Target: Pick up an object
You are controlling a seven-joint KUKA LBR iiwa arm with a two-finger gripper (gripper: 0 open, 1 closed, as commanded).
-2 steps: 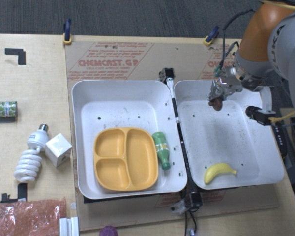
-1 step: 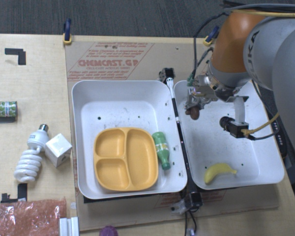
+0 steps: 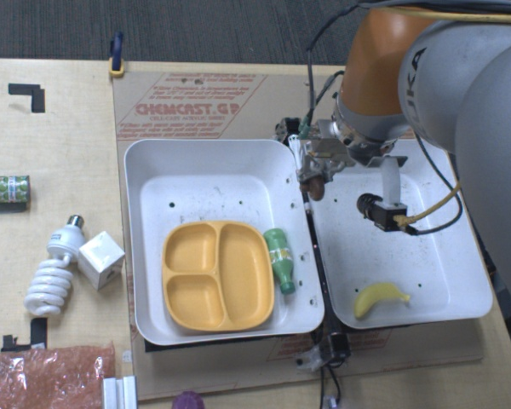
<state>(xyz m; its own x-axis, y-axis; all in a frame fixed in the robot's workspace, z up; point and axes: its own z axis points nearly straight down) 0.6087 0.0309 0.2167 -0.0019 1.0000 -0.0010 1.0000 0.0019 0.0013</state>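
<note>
Left bin (image 3: pixel 145 254): the yellow divided plate (image 3: pixel 217 274) takes up most of the near floor. The green bottle (image 3: pixel 280 260) lies just beside the plate, close to the right wall.
Left bin, far part: bare white floor with room to reach down.
Right bin (image 3: pixel 460 288): the banana (image 3: pixel 379 298) lies near the front wall. The middle floor is open.
Right bin, far part: the gripper (image 3: pixel 313 184) hangs over the wall between the bins. The big grey arm (image 3: pixel 460 100) and its cables (image 3: pixel 434 207) cover that corner.
Bench left of the bins: a light bulb (image 3: pixel 53 271), a white cube (image 3: pixel 100 259) and a small green can (image 3: pixel 10 191) lie there.
</note>
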